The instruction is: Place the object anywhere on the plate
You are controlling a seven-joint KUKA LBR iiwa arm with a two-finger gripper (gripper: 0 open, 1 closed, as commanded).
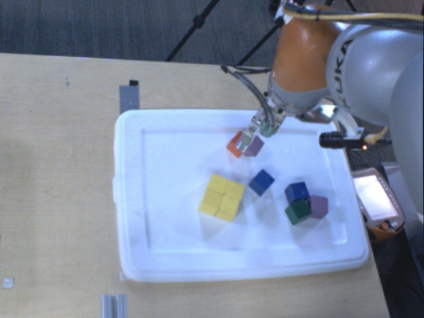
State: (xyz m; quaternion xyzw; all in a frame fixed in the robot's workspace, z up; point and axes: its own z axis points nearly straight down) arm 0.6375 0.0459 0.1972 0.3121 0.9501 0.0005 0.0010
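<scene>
— How many blocks in the white bin (pixel 132 197)?
— One yellow block (pixel 222 197), two blue, one green, one purple, plus an orange block (pixel 234 145) beside the gripper (pixel 250 142), whose finger state I cannot tell.

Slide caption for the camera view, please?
Claw over orange block in white bin, yellow block nearby.

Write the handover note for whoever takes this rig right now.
Gripper: down in the white bin near its far wall, fingers on an orange block and a mauve block; a firm hold is unclear.
Elsewhere in the bin: yellow block cluster, blue cube, and a blue, green and purple group.
Done: nothing placed yet.
Left: confirm the grasp, lift, place.
</scene>
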